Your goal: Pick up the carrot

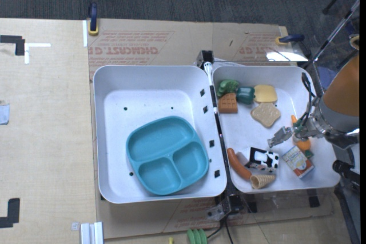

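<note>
The carrot lies near the right wall of the right bin. Just two orange bits of it are visible: one at its lower end and one higher up near the wall. The rest is covered by my gripper, which hangs right over it at the end of the arm coming in from the right. I cannot see whether it touches the carrot.
Around it in the right bin are a juice carton, a cow-patterned pack, a sausage, a cone, a bread slice, cheese and a waffle. A teal divided plate sits in the left bin.
</note>
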Controlling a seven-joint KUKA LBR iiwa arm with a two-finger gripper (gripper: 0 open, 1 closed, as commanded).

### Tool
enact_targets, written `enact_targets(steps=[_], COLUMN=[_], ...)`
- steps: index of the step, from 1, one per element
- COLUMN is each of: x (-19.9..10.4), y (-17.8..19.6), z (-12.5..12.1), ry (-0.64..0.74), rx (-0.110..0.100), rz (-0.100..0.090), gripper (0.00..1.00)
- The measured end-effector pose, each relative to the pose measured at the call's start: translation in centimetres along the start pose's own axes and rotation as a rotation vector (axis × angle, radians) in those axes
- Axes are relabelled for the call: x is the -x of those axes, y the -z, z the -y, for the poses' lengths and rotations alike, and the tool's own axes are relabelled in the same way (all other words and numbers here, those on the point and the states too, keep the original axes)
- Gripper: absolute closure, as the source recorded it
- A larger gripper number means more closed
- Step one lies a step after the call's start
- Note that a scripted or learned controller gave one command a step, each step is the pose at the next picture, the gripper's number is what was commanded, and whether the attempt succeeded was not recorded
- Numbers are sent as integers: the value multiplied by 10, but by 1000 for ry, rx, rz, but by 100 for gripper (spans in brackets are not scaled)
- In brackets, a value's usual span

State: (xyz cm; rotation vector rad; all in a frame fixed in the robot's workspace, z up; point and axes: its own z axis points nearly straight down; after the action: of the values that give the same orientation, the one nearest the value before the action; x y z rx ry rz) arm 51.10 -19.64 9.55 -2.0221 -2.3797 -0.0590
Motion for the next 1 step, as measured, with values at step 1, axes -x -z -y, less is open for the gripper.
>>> enact_targets(steps=[1], x=[7], y=[9], z=[1], ry=[-3], rx=[2], rz=[22], gripper=[100])
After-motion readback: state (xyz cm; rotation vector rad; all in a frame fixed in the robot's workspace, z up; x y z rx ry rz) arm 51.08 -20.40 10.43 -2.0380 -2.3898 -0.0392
